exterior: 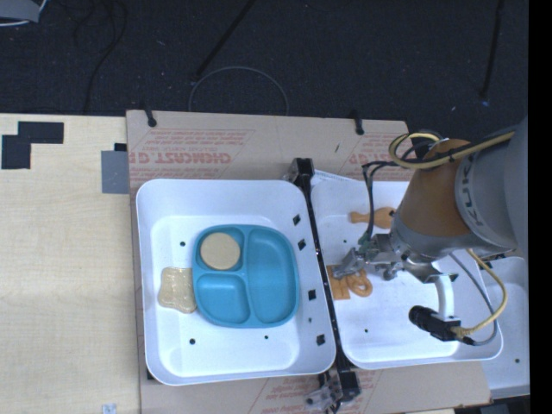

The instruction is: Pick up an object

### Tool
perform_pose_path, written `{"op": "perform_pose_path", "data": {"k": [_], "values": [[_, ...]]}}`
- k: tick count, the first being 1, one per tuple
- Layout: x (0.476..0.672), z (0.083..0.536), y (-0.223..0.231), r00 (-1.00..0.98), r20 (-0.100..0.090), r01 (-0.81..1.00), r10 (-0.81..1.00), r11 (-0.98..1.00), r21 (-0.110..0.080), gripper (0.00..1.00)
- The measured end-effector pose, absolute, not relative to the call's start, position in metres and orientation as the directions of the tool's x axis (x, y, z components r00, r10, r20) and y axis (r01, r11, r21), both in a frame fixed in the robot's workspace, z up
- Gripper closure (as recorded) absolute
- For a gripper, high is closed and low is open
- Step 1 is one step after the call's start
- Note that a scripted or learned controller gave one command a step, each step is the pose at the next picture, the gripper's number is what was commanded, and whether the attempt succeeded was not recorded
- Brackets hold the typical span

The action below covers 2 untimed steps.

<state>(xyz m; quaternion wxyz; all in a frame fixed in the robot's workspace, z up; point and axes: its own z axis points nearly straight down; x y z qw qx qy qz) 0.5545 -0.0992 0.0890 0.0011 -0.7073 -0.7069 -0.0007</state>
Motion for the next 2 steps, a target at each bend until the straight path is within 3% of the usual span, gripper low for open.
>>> {"op": "perform_pose_path", "data": {"k": [1, 2], "values": [[0.556, 0.102, -0.099, 0.004, 0.006, 1.0, 1.0, -0.005, 0.003, 1.0], [0.554, 0.162, -0.108, 0.006, -0.001, 1.0, 1.0, -0.006, 0.002, 1.0]]}}
